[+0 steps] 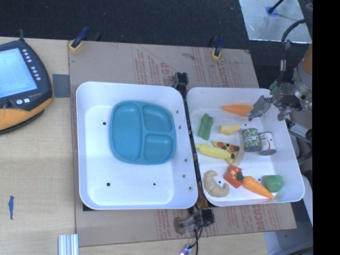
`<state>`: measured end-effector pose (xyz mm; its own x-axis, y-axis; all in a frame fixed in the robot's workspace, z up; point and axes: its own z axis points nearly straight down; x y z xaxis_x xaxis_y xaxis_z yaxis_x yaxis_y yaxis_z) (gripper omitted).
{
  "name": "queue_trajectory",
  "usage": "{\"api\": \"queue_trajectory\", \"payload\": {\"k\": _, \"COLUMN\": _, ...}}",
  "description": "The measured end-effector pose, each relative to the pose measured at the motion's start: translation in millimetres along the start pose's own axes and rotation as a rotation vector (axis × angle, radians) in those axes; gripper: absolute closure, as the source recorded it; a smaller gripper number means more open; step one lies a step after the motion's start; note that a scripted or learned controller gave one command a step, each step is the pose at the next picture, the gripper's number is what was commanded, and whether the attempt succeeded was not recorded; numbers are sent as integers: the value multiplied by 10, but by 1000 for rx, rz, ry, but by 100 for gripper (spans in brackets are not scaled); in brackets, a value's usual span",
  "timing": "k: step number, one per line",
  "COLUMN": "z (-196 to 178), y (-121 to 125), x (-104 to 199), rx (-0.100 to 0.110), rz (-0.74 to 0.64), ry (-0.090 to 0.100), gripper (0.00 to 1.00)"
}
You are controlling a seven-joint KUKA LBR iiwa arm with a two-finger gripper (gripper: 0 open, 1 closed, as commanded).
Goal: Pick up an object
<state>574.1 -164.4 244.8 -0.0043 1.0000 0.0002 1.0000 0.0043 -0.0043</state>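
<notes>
- From where I sit the pick looks not yet made: I see nothing between the fingers of the tool [258, 110], and every item in the right bin [297, 163] lies on the bin floor.
- The tool hangs over the upper right part of that bin, reaching in from the right. Its tips are just beside the right end of the small carrot [237, 110] and above the tin can [258, 141] lying on its side.
- I judge either of those two to be the likely target, the carrot being the nearer; which one the program means I cannot say.
- The fingers read to me as parted, with a gap between two grey prongs, but the tool is small and dark against the clutter of the wrist, so I hold that loosely.
- Left to do, as I judge it: descend, close on something, lift it clear.
- Other candidates in the same bin: a green pickle [205, 126], a yellow cheese piece [230, 129], a banana [215, 151], a croissant [215, 183], a second carrot [256, 187] and a green pepper [273, 183].
- The left bin [90, 158] holds a blue divided plate [142, 132].
- Hard to make out: the arm is cut off at the right edge, so I cannot judge its height over the bin. A red piece beside the lower carrot I cannot identify.
</notes>
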Motion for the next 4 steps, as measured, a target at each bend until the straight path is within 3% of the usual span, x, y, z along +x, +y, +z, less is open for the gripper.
{"api": "queue_trajectory", "payload": {"k": 1, "z": 1513, "y": 118, "x": -163, "rx": 3, "rz": 0, "ry": 1, "gripper": 0}}
{"api": "queue_trajectory", "payload": {"k": 2, "z": 1397, "y": 126, "x": -177, "rx": 2, "rz": -4, "ry": -2, "gripper": 100}}
{"api": "queue_trajectory", "payload": {"k": 3, "z": 652, "y": -411, "x": 228, "rx": 1, "rz": -3, "ry": 0, "gripper": 100}}
{"api": "queue_trajectory", "payload": {"k": 4, "z": 398, "y": -721, "x": 641, "rx": 1, "rz": -3, "ry": 0, "gripper": 100}}
